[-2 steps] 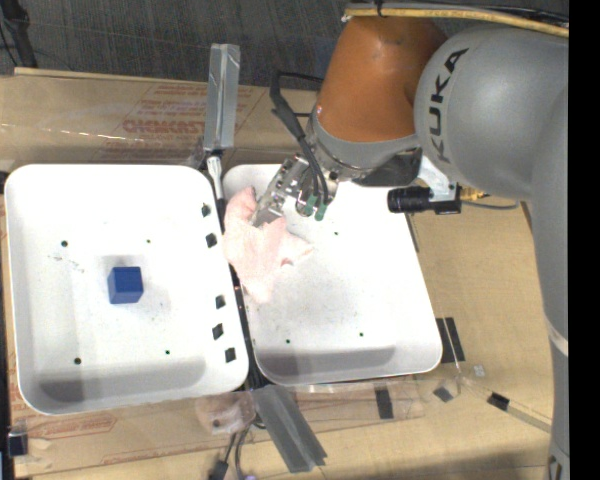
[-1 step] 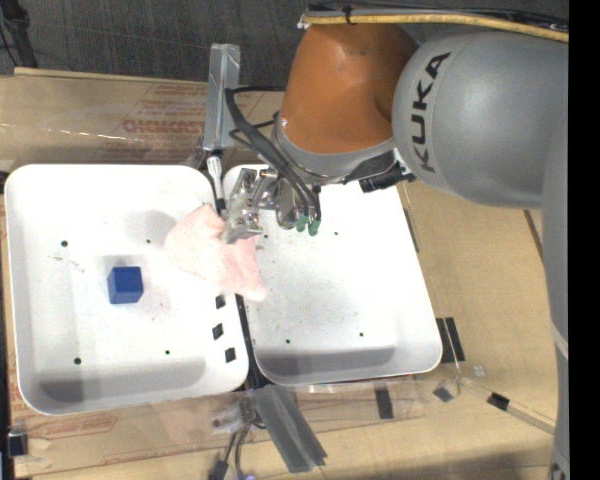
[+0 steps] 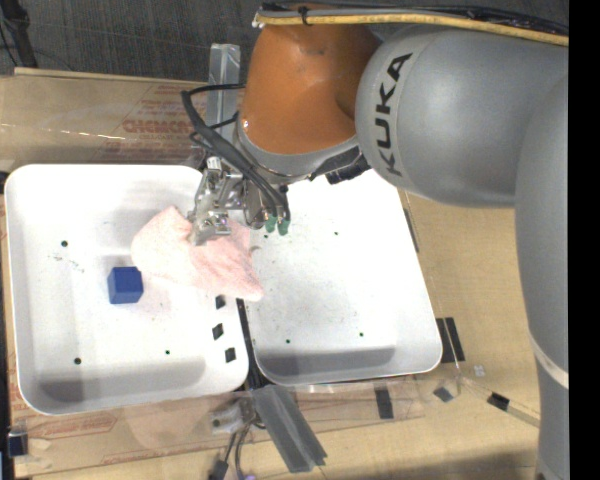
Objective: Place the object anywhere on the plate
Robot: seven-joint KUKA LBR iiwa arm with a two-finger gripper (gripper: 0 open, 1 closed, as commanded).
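A small blue cube (image 3: 125, 284) lies on the floor of the left bin (image 3: 40, 368), left of centre. A pale pink, uneven plate (image 3: 215, 263) lies at the right side of that bin, and its right edge reaches over the rim between the two bins. My gripper (image 3: 212, 218) hangs over the plate's upper part, right at its surface, well to the right of the cube. No object shows at its tips.
The right bin (image 3: 330, 298) holds only small dark specks. The arm's orange band (image 3: 300, 78) and grey body cover the back right of the bench. Two green-tipped parts (image 3: 275, 226) hang beside the gripper. Black tape pieces (image 3: 220, 330) mark the rim between the bins.
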